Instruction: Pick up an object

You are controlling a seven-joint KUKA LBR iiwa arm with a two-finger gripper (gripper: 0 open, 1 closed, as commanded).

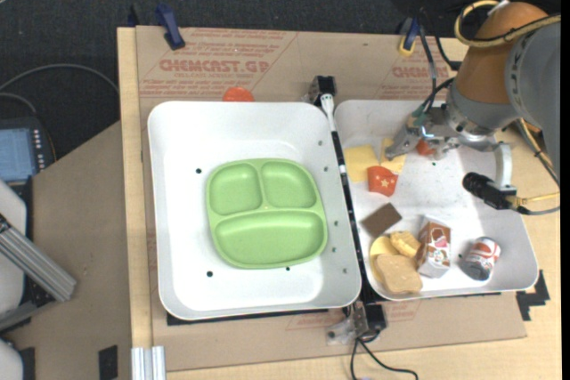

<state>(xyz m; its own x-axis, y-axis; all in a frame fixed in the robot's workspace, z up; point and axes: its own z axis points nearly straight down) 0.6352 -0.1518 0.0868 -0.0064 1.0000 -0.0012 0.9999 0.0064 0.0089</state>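
A brown paper-covered bench (267, 58) carries two glossy white bins. The left bin (169, 218) holds a smooth green divided tray (265, 214). In the right bin (521, 258) lie pale cheese (361, 163), a red cube (382, 181) and a brown square (382, 219). The gripper (419, 141) hovers at the far side; whether it is apart or together cannot be told.

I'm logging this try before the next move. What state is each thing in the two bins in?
Green three-compartment plastic plate: flat in the left white bin, nothing on it.
Red cube: loose in the right white bin.
Brown flat square: lying flat.
Small red-and-white can: on its side.
Pincer: low over the right bin, grip unclear.
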